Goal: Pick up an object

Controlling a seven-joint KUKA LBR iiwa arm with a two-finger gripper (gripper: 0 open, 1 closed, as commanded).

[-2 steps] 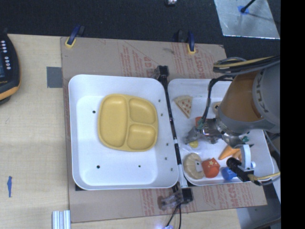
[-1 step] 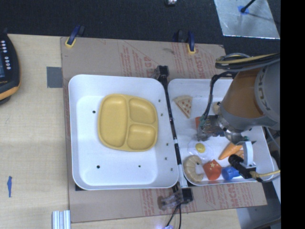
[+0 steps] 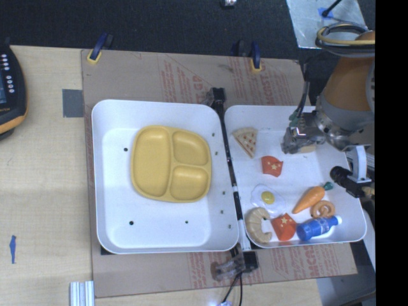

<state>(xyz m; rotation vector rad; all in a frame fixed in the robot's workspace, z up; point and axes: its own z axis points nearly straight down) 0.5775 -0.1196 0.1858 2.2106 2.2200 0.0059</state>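
Cardboard-covered bench: a yellow divided plate (image 3: 171,163) fills the left bin (image 3: 108,228). Right of it, toy pizza (image 3: 246,140), then a strawberry (image 3: 272,166); farther right the gripper (image 3: 299,140) hangs low, finger state unclear. Closing there risks grabbing nothing.

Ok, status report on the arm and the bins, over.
Gripper low over right bin, upper part. Nothing seen held. Toy food spread below: carrot, egg, bottle.

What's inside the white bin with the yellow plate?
Inside the left white bin lies just the yellow plate, with three sections and nothing on it. Whatever part of the bin floor lies under the plate is covered, so that spot can't be seen.
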